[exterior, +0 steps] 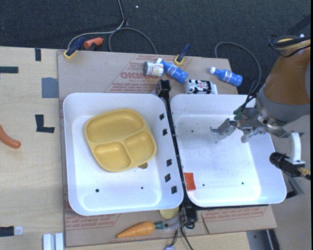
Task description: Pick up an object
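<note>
Nearest the lens, a toy carrot [137,229] lies on the cardboard sheet just below the left bin [75,155], its green top pointing toward the gap between the two bins. That left bin is the landmark for the rest. Inside it, toward its upper middle, sits a yellow divided plate [120,138] with three compartments, lying flat and turned at a slant. Directly right of the left bin, touching along a black divider strip, is the right bin [261,189], and a small orange block [189,180] lies on its floor near the wall shared with the left bin, close to the lower corner. The tool [233,130] hangs over the right bin's upper half, well apart from the orange block, its two fingers spread wide with nothing between them. Above the left bin's upper right corner, on the cardboard, lie a small white bottle [154,67] and a blue bottle [176,72]. Far left of the left bin, on the wooden tabletop [21,191], rests a toy sausage [6,136].
</note>
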Available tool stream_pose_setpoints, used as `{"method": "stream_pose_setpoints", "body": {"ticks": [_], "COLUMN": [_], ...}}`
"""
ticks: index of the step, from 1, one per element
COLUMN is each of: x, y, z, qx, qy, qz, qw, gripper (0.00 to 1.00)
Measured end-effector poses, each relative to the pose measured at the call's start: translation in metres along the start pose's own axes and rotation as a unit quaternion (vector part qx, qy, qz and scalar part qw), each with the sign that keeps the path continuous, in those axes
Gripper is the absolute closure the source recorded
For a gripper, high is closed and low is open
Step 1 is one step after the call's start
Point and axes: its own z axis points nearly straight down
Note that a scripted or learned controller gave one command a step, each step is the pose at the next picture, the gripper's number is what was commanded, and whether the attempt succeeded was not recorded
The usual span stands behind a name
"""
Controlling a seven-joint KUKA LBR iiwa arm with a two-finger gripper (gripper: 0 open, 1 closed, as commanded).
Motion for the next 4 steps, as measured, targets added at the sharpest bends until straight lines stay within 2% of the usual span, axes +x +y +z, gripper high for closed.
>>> {"method": "stream_pose_setpoints", "body": {"ticks": [1, 2, 3, 4], "x": [0.029, -0.064, 0.019, -0.105], "y": [0.008, 0.047, -0.031, 0.021], "z": [0.148, -0.003, 0.103, 0.097], "qx": [-0.004, -0.01, 0.007, -0.003], "qy": [-0.003, -0.006, 0.003, -0.004], "qz": [0.0, 0.003, -0.001, 0.003], "qw": [1.0, 0.9999, 1.0, 1.0], "gripper": [0.0, 0.0, 0.0, 0.0]}}
